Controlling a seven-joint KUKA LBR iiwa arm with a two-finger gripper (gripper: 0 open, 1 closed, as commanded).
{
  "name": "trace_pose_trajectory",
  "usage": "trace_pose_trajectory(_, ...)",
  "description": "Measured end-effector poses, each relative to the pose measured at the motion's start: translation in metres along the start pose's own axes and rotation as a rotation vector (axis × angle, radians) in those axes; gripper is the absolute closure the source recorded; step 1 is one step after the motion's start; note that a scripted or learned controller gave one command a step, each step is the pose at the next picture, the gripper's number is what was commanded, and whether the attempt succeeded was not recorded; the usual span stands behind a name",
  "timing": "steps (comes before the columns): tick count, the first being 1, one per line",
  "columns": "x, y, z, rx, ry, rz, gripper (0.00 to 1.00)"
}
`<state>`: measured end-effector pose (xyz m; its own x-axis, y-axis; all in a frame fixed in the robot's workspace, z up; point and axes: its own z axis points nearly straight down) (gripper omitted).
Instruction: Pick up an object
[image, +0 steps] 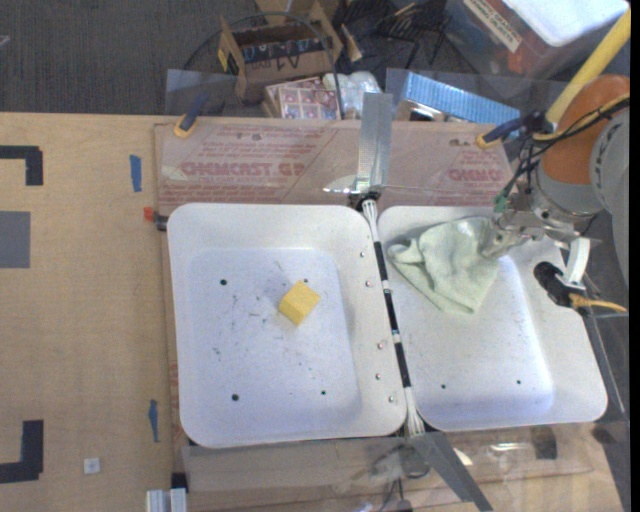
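A pale green cloth (445, 266) lies crumpled in the upper part of the right bin (500, 390). My gripper (494, 244) reaches down from the right onto the cloth's upper right edge. Its fingers are drawn together into one narrow tip, and a fold of the cloth is gathered up between them. The rest of the cloth drapes down and to the left, touching the bin floor. A small yellow block (298, 303) sits alone near the middle of the left bin (200, 390), far from the gripper.
A metal divider (385, 300) runs between the two bins. A clear panel and cardboard (260, 165) stand behind them. Cables and a yellow-black connector (560, 285) hang at the right bin's right edge by the arm.
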<state>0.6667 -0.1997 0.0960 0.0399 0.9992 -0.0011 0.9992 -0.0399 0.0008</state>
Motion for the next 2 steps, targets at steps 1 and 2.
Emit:
trace_pose_trajectory(1, 0.0016, 0.0017, -0.0119, -0.003, -0.003, -0.004, 1.00)
trace_pose_trajectory(2, 0.0082, 0.0003, -0.0099, 0.000, 0.000, 0.039, 1.00)
